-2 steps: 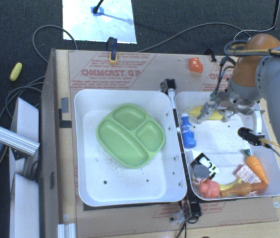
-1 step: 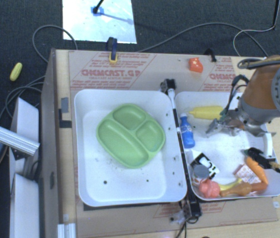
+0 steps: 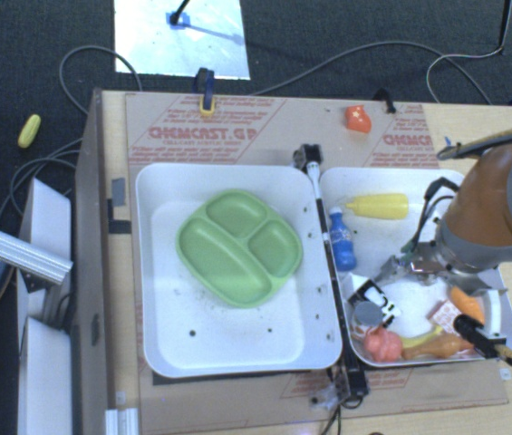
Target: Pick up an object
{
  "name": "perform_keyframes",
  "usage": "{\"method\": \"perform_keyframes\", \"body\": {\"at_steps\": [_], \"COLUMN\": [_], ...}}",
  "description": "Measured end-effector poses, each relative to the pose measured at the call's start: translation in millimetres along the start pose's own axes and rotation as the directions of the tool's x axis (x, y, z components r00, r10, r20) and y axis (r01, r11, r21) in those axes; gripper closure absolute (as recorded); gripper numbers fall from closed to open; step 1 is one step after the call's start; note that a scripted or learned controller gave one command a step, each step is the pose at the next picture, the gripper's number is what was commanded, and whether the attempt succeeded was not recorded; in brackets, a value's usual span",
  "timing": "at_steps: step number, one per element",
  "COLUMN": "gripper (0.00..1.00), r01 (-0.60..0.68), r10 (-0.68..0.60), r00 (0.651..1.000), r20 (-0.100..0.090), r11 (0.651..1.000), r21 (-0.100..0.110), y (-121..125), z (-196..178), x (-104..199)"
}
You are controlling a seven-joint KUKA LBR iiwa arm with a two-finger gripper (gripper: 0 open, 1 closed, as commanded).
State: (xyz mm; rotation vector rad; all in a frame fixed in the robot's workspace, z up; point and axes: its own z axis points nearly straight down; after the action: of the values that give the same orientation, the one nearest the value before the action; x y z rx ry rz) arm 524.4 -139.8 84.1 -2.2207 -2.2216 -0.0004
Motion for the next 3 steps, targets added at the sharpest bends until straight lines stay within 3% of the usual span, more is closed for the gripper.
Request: {"method": "perform_keyframes", "body": {"at_steps": [1, 2, 3], "gripper": [0.0, 0.0, 1.0], "r01": [-0.002, 0.003, 0.005], "r10": [0.002, -0.003, -0.005], "r00": [1.0, 1.0, 1.0], "r20": [0.006, 0.001, 0.001], "r11": [1.0, 1.0, 1.0], "r21": [-0.009, -0.004, -0.004], "y": [-36, 80, 80], "z": [-1, -1, -12], "x": [29, 41, 40]}}
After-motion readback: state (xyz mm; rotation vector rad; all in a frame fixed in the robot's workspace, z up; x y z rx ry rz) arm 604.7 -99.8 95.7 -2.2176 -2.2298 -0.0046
